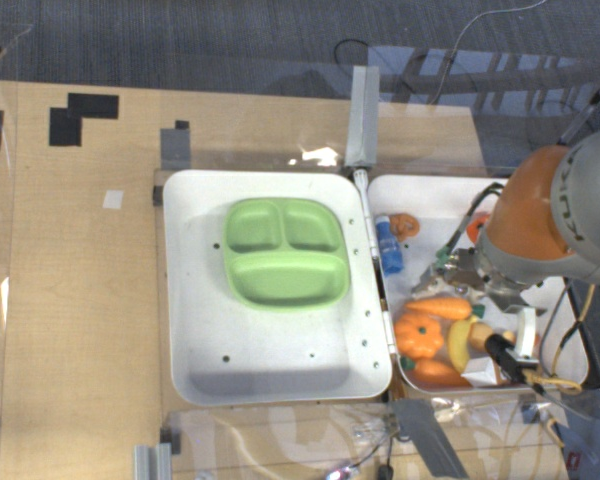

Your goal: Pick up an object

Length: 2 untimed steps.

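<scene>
The right bin (430, 193) holds a pile of toy food: a blue bottle (388, 246) against its left wall, a small brown-orange piece (405, 226) behind it, a carrot (438, 308), an orange pumpkin (418, 336), a yellow banana (459, 343) and another orange piece (435, 371) at the front. My gripper (442, 273) hangs low over this bin, just behind the carrot and right of the blue bottle. The wrist and orange band cover its upper part. Nothing shows between its tips.
The left bin (180, 298) carries a green divided plate (283, 250) in its rear half. A grey metal post (362, 118) stands behind the wall between the bins. My arm covers the right side of the right bin.
</scene>
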Available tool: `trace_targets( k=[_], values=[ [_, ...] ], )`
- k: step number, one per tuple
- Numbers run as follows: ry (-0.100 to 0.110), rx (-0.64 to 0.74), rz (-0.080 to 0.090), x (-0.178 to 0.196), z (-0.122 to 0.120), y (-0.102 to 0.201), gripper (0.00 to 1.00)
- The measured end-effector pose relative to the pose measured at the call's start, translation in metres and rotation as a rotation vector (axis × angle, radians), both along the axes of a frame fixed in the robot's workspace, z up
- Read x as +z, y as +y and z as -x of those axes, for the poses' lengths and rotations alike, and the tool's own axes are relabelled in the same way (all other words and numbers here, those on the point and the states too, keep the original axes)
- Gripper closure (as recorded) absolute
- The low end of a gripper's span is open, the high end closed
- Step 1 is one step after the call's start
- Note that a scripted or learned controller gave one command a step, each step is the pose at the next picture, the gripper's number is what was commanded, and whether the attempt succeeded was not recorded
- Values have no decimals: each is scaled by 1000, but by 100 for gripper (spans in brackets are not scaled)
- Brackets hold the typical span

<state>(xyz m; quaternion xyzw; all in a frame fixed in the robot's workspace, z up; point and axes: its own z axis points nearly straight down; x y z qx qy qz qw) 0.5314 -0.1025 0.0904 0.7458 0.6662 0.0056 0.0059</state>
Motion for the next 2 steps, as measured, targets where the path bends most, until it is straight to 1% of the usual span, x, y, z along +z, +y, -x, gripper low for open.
trace_targets(
  k=[1,2],
  values=[
    [-5,127,3,0,31,-25,0],
    [10,267,2,95,43,29,0]
  ],
)
